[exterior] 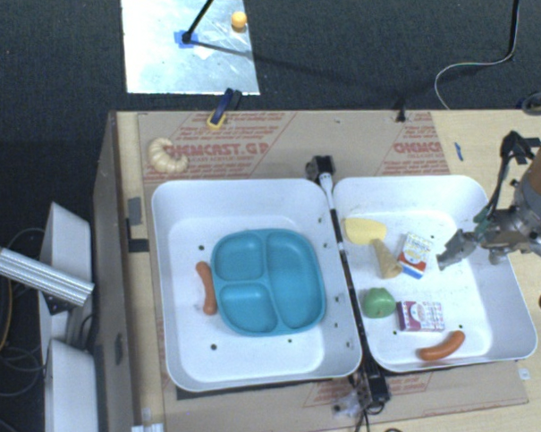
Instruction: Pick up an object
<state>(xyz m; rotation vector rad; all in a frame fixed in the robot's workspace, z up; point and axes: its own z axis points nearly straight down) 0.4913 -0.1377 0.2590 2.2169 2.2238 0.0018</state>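
Note:
The right bin (485, 201) holds a yellow cheese wedge (365, 229), a tan cone (386, 258), a small white carton with red and blue print (415, 253), a green round piece (378, 302), a maroon box (421, 316) and an orange sausage (440, 345). My gripper (453, 250) hangs over the right half of this bin, just right of the white carton, its tip pointing left toward it. I see nothing held in it.
The left bin (176, 215) holds a blue divided plate (266, 281) and an orange sausage (206, 288). On the bench behind the bins lie a beige croissant-like piece (167, 152) and a blue and yellow tool (223, 108). A shiny sheet (156, 54) lies on the floor beyond.

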